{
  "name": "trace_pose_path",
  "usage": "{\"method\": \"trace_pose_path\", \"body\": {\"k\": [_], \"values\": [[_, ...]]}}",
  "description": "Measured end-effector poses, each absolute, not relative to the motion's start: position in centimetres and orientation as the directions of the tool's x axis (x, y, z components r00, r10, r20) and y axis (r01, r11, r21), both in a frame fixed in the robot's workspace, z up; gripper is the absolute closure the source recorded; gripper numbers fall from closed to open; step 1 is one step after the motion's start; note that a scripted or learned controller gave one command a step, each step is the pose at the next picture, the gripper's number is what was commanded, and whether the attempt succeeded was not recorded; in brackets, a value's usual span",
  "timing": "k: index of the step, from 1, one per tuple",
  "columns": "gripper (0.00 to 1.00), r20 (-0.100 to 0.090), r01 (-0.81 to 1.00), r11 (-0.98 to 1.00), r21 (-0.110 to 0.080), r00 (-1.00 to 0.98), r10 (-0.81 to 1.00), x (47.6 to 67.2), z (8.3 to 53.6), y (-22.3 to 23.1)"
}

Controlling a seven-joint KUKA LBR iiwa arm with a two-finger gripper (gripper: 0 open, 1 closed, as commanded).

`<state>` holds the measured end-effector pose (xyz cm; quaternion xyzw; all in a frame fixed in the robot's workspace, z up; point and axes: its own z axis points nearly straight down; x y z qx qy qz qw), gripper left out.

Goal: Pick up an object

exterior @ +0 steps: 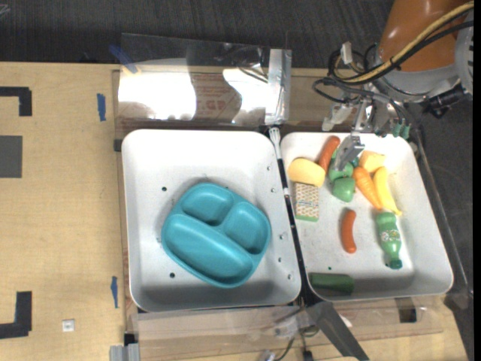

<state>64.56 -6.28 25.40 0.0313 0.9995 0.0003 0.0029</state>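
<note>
My gripper (347,155) hangs over the back of the right bin (428,265), among a cluster of toy foods. Just below it lies a green pepper (343,188). To its left are a red-orange chili (328,152) and a yellow rounded piece (307,172). On its right lie an orange carrot (366,186), a small yellow piece (373,159) and a yellow banana (386,190). Nothing shows as lifted off the bin floor.
Further forward in the right bin lie a cracker box (307,201), a red sausage (349,231), a green bottle (389,239) and a dark green cucumber (331,281). The left bin (143,164) holds a teal divided plate (218,233). Cables (353,74) hang behind the bin.
</note>
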Motion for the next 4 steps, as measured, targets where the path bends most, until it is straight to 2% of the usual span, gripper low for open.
{"method": "trace_pose_path", "body": {"k": [1, 2, 3, 4], "values": [[0.00, 0.004, 0.203, 0.979, 0.000, -0.979, 0.203, 59.7, 16.0, -9.6], [0.00, -0.013, 0.171, 0.985, 0.001, -0.985, 0.171, 55.2, 9.0, -12.9], [0.00, -0.003, 0.092, 0.996, 0.000, -0.996, 0.092, 62.1, 9.1, -16.8], [0.00, -0.011, 0.027, 1.000, -0.001, -1.000, 0.027, 56.2, 8.9, -17.1]]}}
